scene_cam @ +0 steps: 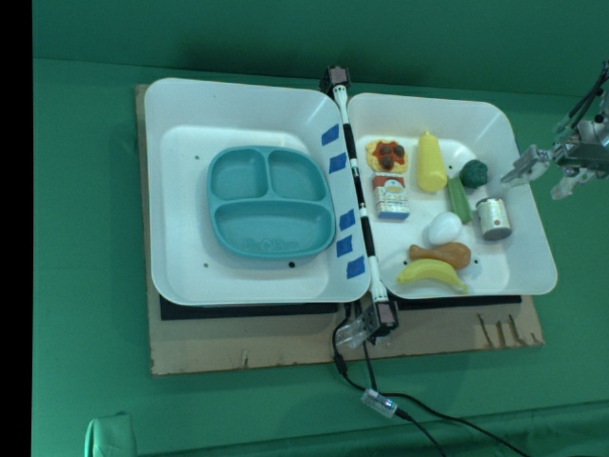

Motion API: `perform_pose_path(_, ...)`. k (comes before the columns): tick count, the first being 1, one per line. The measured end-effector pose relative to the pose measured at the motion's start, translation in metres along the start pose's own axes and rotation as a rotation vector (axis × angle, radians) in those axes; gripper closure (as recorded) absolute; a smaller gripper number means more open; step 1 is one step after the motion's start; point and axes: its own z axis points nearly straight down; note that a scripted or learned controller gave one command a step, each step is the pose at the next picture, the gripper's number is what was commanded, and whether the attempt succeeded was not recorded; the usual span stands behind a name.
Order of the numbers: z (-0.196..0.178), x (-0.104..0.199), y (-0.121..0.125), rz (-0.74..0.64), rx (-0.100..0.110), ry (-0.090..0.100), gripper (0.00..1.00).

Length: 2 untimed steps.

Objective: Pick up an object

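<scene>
Camera view | gripper (544, 175) fingers spread, nothing held | by right bin (533, 219) rim

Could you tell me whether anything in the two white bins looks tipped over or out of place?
The small silver tin can lies on its side near the right bin's right wall. Otherwise nothing stands out: the teal divided plate sits flat in the left bin.

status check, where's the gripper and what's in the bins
Gripper open, at right bin edge, holding nothing. Silver can nearest. Teal plate in left bin.
</scene>
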Motion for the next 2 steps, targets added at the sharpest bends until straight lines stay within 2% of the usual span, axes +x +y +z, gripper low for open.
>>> perform_pose_path(1, 0.141, -0.007, 0.042, 0.000, -0.015, -0.009, 0.00)
perform_pose_path(2, 0.183, -0.003, 0.107, -0.003, -0.010, -0.004, 0.00)
